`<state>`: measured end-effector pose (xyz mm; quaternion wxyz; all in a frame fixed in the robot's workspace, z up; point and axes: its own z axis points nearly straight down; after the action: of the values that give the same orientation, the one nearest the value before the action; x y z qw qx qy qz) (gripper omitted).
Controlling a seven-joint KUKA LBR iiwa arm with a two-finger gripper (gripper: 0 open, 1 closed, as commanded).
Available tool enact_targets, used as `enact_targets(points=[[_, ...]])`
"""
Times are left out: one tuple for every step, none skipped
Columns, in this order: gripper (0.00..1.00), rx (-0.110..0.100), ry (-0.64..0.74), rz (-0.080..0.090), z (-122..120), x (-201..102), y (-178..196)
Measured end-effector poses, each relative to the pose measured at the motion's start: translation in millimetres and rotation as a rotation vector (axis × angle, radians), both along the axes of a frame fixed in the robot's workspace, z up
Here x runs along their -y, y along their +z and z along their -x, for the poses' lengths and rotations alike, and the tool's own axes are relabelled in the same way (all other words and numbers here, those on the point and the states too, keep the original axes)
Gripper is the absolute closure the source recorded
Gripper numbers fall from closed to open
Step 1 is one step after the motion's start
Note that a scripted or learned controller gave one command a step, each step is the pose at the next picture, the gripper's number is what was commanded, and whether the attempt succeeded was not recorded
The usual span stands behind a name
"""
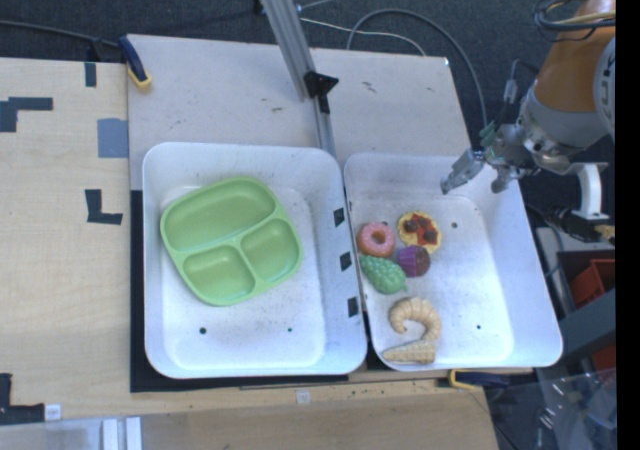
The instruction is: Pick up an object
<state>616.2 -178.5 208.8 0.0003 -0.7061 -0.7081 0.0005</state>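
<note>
Toy foods lie in the right bin (500, 298): a pink donut (376, 238), a small pizza-like tart (419, 229), a purple piece (413, 260), a green piece (383, 275) and a tan croissant (414, 316) with a waffle cone (410, 351) at the front. My gripper (478, 174) hangs over the bin's far right corner, apart from the foods, its two fingers spread and open with nothing between them.
The left bin (170, 338) holds a green three-compartment plate (231, 237). A slanted metal pole (290, 28) crosses the bench behind the bins. Cables trail across the back. The grey and orange arm (575, 88) stands at the right.
</note>
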Motion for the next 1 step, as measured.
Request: enact_targets(points=[[0.00,0.000,0.000,0.000,0.0,0.1,0.0]])
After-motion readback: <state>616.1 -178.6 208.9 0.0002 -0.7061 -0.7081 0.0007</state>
